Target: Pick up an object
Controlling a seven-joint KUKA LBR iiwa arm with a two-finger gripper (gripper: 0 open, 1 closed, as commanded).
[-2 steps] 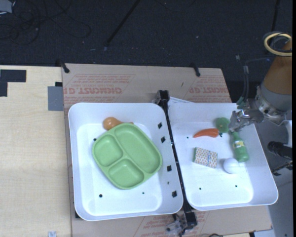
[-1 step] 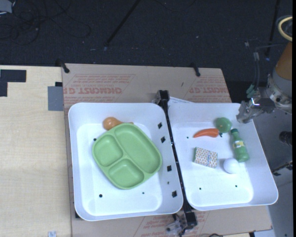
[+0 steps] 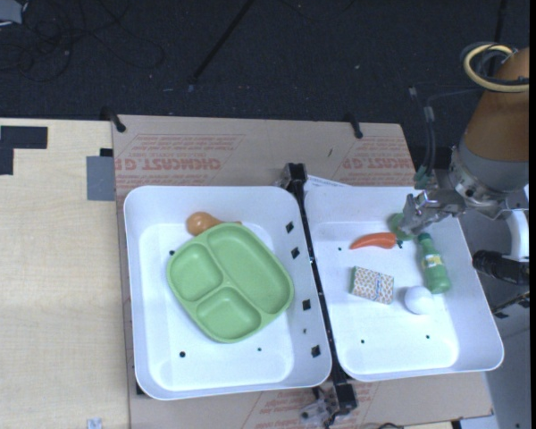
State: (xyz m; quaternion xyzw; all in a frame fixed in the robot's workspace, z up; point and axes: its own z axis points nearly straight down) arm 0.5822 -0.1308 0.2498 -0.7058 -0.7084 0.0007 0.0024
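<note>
Claw: the claw (image 3: 417, 214) hangs over the far right part of the right bin (image 3: 482, 351), reaching in from the right; the metal parts blur together, so I cannot tell how it is set, and nothing shows plainly gripped in it.

Arm: the arm (image 3: 498, 123) rises behind it, grey at the wrist with orange above.

Nearest things: an orange carrot-shaped piece (image 3: 373, 240) lies just beside the claw, toward the bin's middle and slightly nearer the camera; a green bottle (image 3: 431, 264) lies just below the claw, its cap end about under the tip.

Long axes: the carrot piece runs roughly across the bin, thick end toward the claw; the bottle runs from far to near, cap at the far end.

Other contents: a patterned small box (image 3: 372, 284) and a white ball (image 3: 418, 300) lie further toward the near side, the ball just beside the bottle's base.

Left bin: the left bin (image 3: 152, 365) holds a green divided plate (image 3: 230, 281) with an orange fruit-like thing (image 3: 200, 222) at its far edge, well apart from the claw.

Judgement: the bottle's cap end or the carrot's thick end look like the likeliest targets; a short descent would meet either, and closing across the short side would suit.

Desk: both bins sit on cardboard (image 3: 250, 150) on the desk (image 3: 45, 284).
</note>
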